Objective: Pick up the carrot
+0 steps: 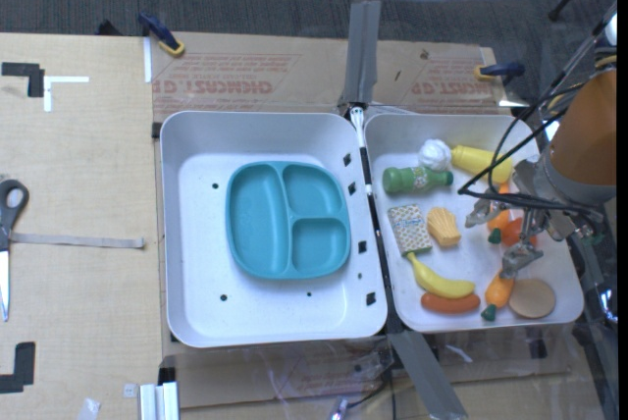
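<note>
The gripper [520,258] is seen low over the right bin [378,212], amid cables; whether it is released or clenched cannot be told. The carrot [498,290] is taken to be the small orange piece with a green tip, lying just beside the gripper on the side of the bin's near wall. Its long axis is slanted, with the green end towards that wall. A brown disc [532,298] lies against it, and a red sausage [449,303] lies near. A short shift towards the near wall is judged necessary.
</note>
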Tool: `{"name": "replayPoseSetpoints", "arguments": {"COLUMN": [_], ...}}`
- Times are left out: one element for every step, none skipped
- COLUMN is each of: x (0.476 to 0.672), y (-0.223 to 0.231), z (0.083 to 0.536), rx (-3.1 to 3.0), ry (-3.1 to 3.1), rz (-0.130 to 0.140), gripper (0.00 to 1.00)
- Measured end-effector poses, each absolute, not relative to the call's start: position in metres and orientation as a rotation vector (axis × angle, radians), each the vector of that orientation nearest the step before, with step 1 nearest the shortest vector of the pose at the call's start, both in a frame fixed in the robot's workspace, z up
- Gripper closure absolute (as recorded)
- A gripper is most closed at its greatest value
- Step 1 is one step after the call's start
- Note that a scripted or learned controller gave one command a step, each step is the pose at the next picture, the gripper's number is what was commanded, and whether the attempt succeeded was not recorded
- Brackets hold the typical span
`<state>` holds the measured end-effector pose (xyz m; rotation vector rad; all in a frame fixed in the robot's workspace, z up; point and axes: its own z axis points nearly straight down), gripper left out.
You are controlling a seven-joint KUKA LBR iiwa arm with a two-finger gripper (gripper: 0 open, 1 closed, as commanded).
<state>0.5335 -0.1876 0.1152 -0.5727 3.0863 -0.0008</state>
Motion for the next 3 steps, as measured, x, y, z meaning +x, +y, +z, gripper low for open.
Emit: {"name": "replayPoseSetpoints", "arguments": {"x": [0.533, 0.536, 0.539], "y": [-0.205, -0.204, -0.203], "z": [0.093, 0.104, 0.115], "rx": [-0.425, -0.43, -0.434], "ry": [3.108, 3.101, 3.094], "rz": [-0.001, -0.004, -0.008], "gripper": [0.0, 1.0, 1.0]}}
